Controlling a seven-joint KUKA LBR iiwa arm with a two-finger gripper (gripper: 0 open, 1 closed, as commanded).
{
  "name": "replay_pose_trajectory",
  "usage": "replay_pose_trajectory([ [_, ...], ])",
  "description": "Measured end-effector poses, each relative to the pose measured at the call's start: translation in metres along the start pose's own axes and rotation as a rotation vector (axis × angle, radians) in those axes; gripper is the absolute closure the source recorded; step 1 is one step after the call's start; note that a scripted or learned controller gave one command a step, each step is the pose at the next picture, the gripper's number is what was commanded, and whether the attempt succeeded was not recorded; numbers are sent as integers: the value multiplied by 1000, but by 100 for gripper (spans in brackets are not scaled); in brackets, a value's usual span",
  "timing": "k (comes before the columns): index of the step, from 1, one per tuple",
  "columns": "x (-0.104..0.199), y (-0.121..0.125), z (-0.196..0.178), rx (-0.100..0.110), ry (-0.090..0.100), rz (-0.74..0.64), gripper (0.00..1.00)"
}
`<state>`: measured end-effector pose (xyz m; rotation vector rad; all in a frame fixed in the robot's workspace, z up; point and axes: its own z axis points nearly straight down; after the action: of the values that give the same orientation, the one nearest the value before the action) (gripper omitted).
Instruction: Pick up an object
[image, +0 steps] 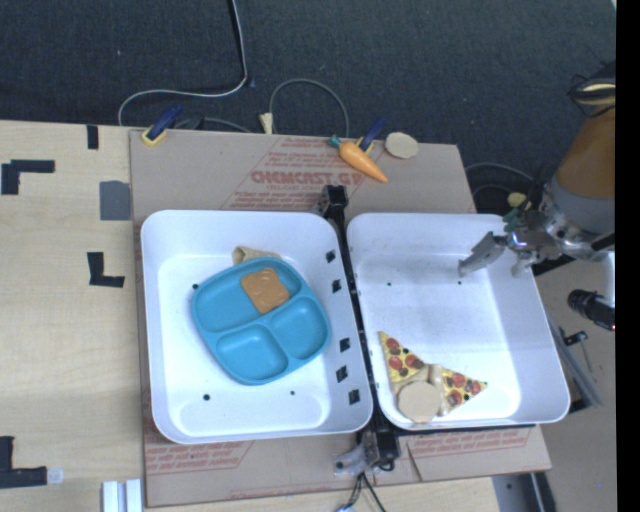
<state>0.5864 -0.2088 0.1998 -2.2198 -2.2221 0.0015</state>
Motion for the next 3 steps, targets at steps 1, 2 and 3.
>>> replay_pose_trajectory([
  [1,109,5,27,2,4,-10,0],
  [2,93,-103,117,1,1,5,0],
  [3,22,-66,16,-12,-7,4,0],
])
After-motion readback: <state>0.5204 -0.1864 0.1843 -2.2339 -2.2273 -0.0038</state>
